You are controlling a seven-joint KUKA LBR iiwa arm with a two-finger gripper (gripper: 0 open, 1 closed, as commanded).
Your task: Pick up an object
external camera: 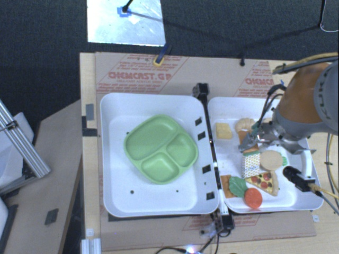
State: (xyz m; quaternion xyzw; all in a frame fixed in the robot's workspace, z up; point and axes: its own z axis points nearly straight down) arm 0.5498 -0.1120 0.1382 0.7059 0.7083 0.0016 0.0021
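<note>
Tabletop [87,142] of pale wood carries 2 shallow white bins side by side on a printed cardboard sheet [143,74]. At the far left edge a metal rail frame [18,142] leans in. Above the cardboard, on the dark floor, lies a shiny square plate [125,15].

The left bin [114,194] holds a green divided plate [161,148] with 3 compartments, lying tilted near the middle of the bin.

The right bin [225,107] holds a cluster of toy foods. Near its left wall sits a pale yellow cheese block [224,130], with a tan bread roll [244,124] just beside it on the right. Lower down are a green leaf piece [238,184] on an orange cracker [226,182], a red tomato [253,198] near the front wall, a pizza slice [265,182], a patterned white block [251,164] and a round beige bun [271,160] touching it.

The arm [304,102] reaches in from the right, its orange band above the grey wrist. The end effector [253,142] hangs low over the middle of the right bin, just above the patterned block and beside the bread roll. Whether it is released or clenched I cannot tell, and nothing can be seen gripped in it.
</note>
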